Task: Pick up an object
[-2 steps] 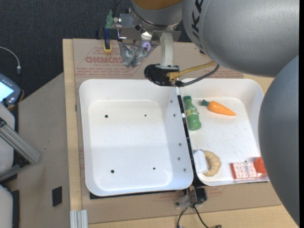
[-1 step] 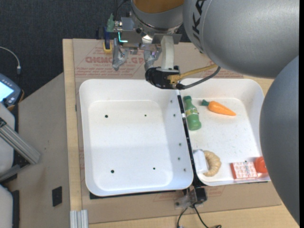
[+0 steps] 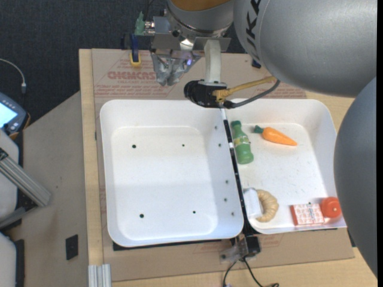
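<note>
Brown bench board (image 3: 90,160) bears two white bins (image 3: 114,160); dark floor.

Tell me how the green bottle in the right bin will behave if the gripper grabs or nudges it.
The green bottle lies on its side by the bin's left wall, so a nudge would probably roll it. Its rounded, glossy body may slip between fingers. It looks like a small toy, so likely light and stiff.

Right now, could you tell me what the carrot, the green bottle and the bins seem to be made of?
Carrot: likely moulded plastic, smooth uniform orange, a toy.
Green bottle: probably plastic, slightly glossy.
Bins: seemingly thin formed plastic, matte white with rounded corners.
</note>
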`<state>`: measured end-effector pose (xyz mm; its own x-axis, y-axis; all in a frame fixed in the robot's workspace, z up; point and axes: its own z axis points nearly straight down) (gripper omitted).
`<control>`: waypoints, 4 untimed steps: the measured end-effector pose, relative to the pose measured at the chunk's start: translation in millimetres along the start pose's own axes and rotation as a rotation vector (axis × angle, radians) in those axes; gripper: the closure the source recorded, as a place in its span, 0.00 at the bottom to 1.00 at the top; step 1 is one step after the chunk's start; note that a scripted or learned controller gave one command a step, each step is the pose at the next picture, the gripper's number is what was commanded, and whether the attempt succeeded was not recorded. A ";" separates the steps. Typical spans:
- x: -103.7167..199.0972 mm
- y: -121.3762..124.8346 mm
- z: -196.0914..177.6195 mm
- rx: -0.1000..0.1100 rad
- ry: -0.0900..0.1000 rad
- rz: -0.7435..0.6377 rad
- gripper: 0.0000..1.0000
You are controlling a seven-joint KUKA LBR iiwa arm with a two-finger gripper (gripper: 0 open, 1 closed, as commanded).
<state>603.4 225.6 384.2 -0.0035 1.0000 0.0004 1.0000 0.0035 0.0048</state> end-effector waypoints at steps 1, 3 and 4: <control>0.0 -0.1 0.8 0.002 0.000 0.000 0.00; 0.1 -16.7 -138.8 0.000 0.000 0.000 1.00; -1.5 0.6 -15.9 0.018 -0.005 0.006 1.00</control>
<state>604.0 224.0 400.1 0.0022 1.0000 -0.0052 0.9999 -0.0023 -0.0130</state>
